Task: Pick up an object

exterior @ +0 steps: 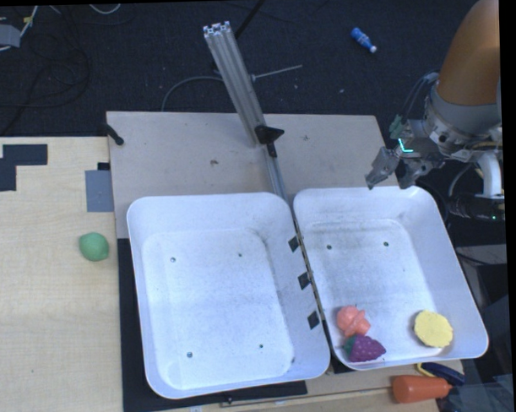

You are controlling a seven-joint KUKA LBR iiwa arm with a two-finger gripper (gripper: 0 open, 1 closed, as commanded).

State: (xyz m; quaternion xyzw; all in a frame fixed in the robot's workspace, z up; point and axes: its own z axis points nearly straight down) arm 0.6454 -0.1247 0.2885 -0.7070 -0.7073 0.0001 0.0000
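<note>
Gripper [389,173] hovers at the right bin's [385,207] far rim, fingers apart, holding nothing. You should descend squarely over the yellow disc [433,328], which lies apart from the other toys.

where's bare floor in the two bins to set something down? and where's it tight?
Left bin: its whole floor is bare. Right bin: free from the far wall, near the hand, down to mid-floor. Tight along its near edge: orange toy touching purple toy, yellow piece apart at the right.

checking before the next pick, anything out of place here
Yes: a green ball sits on the bench left of both bins, and an orange toy lies outside the right bin, below its front edge.
</note>
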